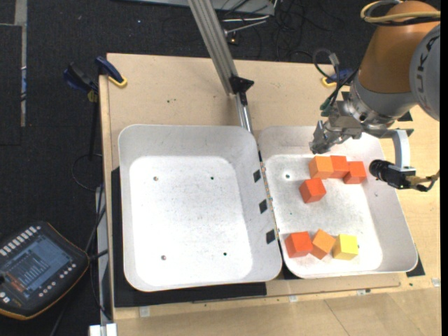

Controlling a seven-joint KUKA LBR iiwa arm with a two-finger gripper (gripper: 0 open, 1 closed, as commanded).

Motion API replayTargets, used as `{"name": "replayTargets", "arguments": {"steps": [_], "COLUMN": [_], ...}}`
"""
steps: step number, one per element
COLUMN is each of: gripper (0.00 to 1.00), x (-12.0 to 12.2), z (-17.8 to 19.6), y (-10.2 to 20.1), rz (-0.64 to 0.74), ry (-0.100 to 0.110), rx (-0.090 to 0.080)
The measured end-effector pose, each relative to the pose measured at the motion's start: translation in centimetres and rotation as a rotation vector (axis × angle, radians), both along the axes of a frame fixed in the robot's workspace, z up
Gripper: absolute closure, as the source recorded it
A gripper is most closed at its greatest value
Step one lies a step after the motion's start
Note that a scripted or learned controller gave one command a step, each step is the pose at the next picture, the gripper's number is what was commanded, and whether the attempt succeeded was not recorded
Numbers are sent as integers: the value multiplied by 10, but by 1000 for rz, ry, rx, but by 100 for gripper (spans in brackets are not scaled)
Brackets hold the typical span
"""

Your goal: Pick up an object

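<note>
Open floor in the left bin [185, 208]; block clusters [334, 168] crowding the right bin [392, 236].

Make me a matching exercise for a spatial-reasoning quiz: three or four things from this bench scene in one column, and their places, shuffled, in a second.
Things:
1. yellow block
2. gripper
3. lone red-orange block
4. handheld controller

Places:
A. middle of the right bin
B. on the floor, left of the bench
C. near edge of the right bin, rightmost of three blocks
D. over the right bin's far edge

Pairs: 1-C, 2-D, 3-A, 4-B
</note>
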State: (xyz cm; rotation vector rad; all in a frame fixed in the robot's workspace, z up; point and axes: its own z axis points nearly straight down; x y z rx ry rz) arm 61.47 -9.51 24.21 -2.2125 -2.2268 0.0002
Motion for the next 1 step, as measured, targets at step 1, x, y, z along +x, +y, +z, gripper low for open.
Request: {"name": "replayTargets", "arguments": {"steps": [1], "gripper": [100], "x": [-18], "z": [8], "y": [46], "rz": [1], "ry": [-1], "rx": [0]}}
